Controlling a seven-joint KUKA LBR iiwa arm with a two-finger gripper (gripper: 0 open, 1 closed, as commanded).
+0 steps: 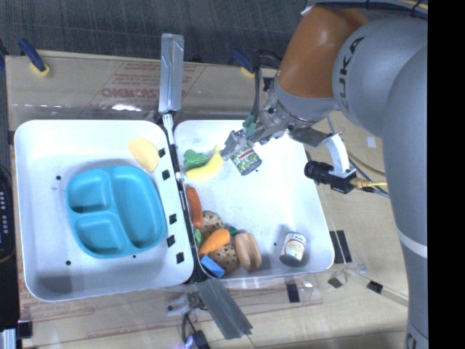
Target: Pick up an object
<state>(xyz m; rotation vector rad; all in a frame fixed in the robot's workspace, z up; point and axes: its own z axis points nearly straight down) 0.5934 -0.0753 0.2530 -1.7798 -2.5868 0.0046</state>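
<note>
My gripper (245, 145) hangs over the upper left part of the right bin (312, 195), shut on a small can with a green label (249, 161). The can tilts and sits between the fingers, lifted off the bin floor. Just to its left a yellow banana-like toy with a green piece (203, 163) lies by the divider. A second small can with a white and orange label (293, 247) stands near the right bin's front edge.
Toy food is piled at the right bin's front left: an orange sausage (194, 205), a carrot (215, 240), a bun (247, 251) and a blue piece (212, 267). The left bin (36, 267) holds a blue compartment tray (116, 209) and a yellow toy (144, 153).
</note>
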